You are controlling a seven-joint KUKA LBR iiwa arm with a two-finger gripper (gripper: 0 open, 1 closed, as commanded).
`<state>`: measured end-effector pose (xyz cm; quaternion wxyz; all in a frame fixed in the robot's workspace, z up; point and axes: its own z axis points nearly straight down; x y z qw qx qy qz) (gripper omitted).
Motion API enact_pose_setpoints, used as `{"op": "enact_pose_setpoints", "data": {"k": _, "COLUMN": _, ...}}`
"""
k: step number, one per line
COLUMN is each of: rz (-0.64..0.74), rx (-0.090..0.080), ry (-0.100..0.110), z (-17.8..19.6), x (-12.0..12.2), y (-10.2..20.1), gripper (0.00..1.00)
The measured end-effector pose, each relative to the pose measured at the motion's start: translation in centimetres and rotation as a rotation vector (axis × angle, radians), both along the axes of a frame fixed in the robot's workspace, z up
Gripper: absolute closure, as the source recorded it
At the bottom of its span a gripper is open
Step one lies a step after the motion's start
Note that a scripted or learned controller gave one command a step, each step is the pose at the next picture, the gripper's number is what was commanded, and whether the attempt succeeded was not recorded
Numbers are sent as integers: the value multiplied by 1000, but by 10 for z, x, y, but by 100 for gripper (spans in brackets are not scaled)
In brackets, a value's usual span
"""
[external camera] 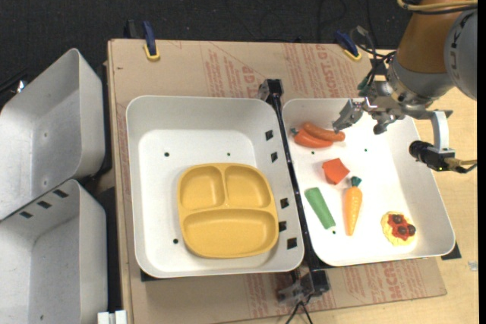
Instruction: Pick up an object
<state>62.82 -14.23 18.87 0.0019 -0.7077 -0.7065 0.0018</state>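
Beside the orange block [335, 171], toward the right bin's [433, 197] far wall, lies the hot dog [318, 135]: judged light, smooth, rigid plastic, best pinched across its middle. Gripper [363, 116] hangs just beyond it; finger spread cannot be told.

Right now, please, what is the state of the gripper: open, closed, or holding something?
Gripper: cannot be told; it hovers over the right bin, next to the hot dog.
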Motion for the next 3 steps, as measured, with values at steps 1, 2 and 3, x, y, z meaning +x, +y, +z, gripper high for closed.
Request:
{"op": "enact_pose_setpoints", "data": {"k": 1, "rz": 1, "rx": 0, "ry": 0, "z": -64, "x": 0, "y": -4, "gripper": 0}}
{"op": "enact_pose_setpoints", "data": {"k": 2, "rz": 2, "rx": 0, "ry": -3, "z": -98, "x": 0, "y": -3, "gripper": 0}}
{"op": "enact_pose_setpoints", "data": {"k": 3, "rz": 1, "rx": -1, "ry": -8, "z": -86, "x": 1, "y": -3, "gripper": 100}}
